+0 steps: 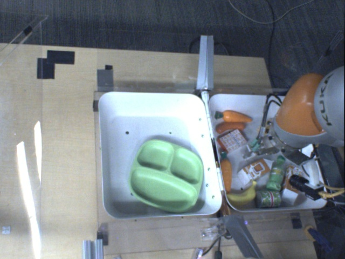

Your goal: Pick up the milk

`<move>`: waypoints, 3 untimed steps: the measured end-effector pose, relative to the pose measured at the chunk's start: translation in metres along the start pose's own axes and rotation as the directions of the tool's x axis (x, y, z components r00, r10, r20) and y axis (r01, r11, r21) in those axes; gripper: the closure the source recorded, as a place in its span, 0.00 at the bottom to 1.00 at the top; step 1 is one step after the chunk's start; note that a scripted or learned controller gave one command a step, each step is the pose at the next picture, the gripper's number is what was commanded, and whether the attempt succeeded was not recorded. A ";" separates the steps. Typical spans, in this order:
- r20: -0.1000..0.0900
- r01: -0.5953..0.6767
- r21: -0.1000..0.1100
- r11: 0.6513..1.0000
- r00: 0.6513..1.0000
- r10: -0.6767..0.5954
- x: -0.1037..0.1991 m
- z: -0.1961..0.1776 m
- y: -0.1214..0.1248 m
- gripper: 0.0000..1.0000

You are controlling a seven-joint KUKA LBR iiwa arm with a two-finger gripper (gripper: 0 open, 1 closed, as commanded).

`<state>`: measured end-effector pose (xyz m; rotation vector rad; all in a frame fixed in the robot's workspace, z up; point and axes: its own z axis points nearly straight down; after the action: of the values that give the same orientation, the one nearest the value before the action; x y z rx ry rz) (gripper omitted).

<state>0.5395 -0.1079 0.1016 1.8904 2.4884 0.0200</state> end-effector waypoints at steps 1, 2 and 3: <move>-0.003 0.014 0.013 1.000 1.000 -0.014 0.027 -0.125 -0.015 1.00; -0.003 0.013 0.013 1.000 1.000 -0.013 0.027 -0.124 -0.015 0.00; -0.005 0.137 0.015 0.990 0.991 -0.137 -0.034 -0.068 -0.058 0.00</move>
<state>0.4914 -0.1566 0.1685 1.7218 2.6225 0.0029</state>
